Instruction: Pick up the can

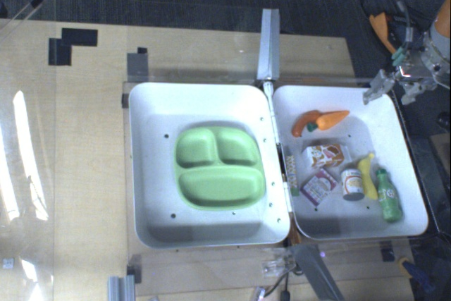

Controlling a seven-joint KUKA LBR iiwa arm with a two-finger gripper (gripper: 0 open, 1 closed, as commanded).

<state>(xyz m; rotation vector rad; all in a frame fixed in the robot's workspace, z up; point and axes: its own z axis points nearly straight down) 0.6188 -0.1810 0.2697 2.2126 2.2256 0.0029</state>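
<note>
1. Bench (84, 173): pale wood, bearing two white bins side by side
2. Left bin (151, 151): holds a green tray (220, 167) with three compartments
3. Right bin (405, 151): carrot (320, 121) toward its far edge, packets (320, 169) mid-bin, green bottle (388, 195) by its right wall
4. Claw (394, 81): above the right bin's far right corner, nothing between its fingers, which look spread apart
5. Can (352, 183): upright in the right bin, beside a banana (368, 176), toward its near right corner

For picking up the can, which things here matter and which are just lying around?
Part of the job:
- can, in the right bin
- gripper, above that bin's far right corner

Just lying about:
- carrot
- banana
- green bottle
- two snack packets
- green tray in the left bin
</note>
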